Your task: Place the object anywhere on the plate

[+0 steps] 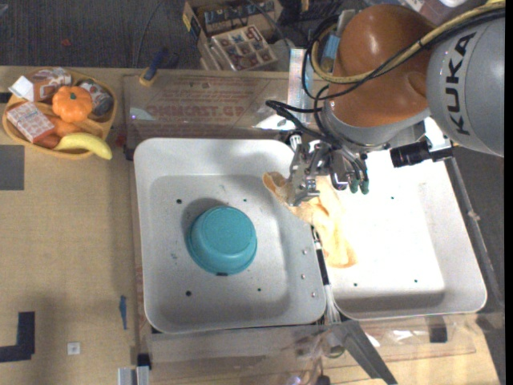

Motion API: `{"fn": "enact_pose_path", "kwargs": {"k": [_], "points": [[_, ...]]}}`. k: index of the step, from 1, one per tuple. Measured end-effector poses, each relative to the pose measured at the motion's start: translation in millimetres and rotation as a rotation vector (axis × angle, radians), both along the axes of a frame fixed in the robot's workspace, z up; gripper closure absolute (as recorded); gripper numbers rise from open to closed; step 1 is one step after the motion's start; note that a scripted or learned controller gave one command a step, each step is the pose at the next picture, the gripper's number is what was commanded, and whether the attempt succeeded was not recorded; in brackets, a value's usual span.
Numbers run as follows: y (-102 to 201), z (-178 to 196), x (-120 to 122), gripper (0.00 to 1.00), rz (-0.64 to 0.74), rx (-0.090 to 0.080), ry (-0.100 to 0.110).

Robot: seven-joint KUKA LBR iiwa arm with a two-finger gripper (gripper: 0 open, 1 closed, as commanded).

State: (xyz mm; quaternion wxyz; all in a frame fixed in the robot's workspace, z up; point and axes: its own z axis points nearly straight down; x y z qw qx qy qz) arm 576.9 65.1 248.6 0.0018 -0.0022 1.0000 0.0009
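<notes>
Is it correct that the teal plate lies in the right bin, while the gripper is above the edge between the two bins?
Not quite. The camera view shows the teal plate in the left bin, not the right bin. The gripper is indeed above the edge between them.

Teal plate (222, 239) in left bin (160, 175), claw (321, 184) over tan object (325, 223)
</notes>
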Motion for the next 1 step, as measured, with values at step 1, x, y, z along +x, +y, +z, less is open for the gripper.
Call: {"fn": "enact_pose_path", "kwargs": {"k": [1], "points": [[44.2,-13.0,-31.0,1.00,-0.002,0.000,0.000]]}}
